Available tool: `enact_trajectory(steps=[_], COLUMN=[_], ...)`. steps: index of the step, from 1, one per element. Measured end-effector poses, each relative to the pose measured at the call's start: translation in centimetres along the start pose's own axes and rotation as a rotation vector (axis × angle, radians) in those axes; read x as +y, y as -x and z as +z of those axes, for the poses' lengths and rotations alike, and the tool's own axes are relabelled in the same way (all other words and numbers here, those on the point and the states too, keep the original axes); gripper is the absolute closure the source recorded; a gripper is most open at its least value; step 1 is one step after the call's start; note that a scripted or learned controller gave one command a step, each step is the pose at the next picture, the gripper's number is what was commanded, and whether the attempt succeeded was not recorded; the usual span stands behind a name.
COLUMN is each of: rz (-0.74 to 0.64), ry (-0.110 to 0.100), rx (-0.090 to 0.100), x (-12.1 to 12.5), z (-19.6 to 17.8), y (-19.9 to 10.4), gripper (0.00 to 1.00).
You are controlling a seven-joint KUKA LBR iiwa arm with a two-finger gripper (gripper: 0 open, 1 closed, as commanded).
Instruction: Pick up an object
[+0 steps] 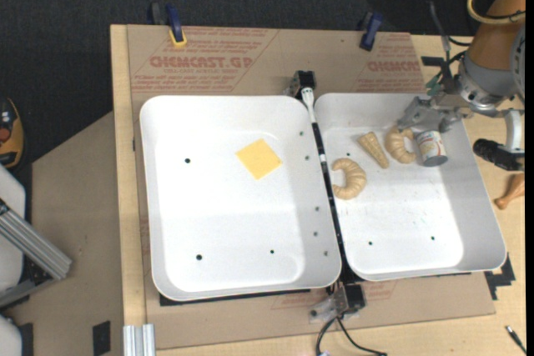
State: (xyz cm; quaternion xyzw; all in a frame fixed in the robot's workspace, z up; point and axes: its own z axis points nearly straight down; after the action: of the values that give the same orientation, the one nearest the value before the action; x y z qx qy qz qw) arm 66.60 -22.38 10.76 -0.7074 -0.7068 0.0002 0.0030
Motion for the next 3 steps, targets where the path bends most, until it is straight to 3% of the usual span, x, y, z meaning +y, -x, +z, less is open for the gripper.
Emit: enact_trajectory(steps=[1,3], rz=[-0.005,-0.006], ry=[0.006,-0.003], rx=[0.003,0.010], x=[-0.33,0.24], z=[1.16,2.01], y=[-0.45,-0.72], gripper=[0.00,0.00])
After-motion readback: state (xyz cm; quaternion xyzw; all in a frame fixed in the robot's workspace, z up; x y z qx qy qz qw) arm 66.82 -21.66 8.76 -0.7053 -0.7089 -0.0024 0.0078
